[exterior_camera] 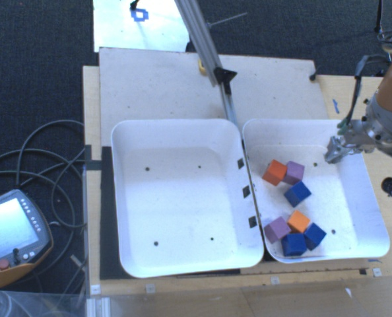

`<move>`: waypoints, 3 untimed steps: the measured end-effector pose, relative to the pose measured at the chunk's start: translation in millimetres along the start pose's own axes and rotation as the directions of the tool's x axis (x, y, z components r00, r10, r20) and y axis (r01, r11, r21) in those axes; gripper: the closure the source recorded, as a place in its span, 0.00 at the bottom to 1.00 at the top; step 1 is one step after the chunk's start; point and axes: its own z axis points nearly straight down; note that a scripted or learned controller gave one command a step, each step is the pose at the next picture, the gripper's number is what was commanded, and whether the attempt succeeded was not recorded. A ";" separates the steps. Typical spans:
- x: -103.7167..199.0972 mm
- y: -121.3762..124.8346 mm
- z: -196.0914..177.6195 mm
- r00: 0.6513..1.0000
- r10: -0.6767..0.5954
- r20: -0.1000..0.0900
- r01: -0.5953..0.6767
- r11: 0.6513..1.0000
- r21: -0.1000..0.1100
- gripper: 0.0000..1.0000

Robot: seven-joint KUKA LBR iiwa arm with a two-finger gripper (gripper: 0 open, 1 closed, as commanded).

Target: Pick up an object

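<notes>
The right shallow white plastic bin contains seven small matte cubes in orange, purple and blue; the metallic end effector, grip state indiscernible, hovers above its far-right portion.

The bench bears two white bins side by side.

Plenty of room in the left bin, its floor is wide open. The right bin is tighter: blocks cluster mid-left, an orange block, purple block and blue block, with another clump at the lower edge. Its right half is bare. A slanted metal pole crosses the frame's upper middle.
</notes>
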 end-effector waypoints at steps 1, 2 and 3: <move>62.4 0.0 6.3 1.000 -0.006 -0.004 0.006 1.000 0.007 1.00; 114.4 9.9 11.4 1.000 -0.005 -0.004 0.005 1.000 0.006 1.00; 161.3 12.9 15.9 1.000 -0.005 -0.004 0.005 1.000 0.007 1.00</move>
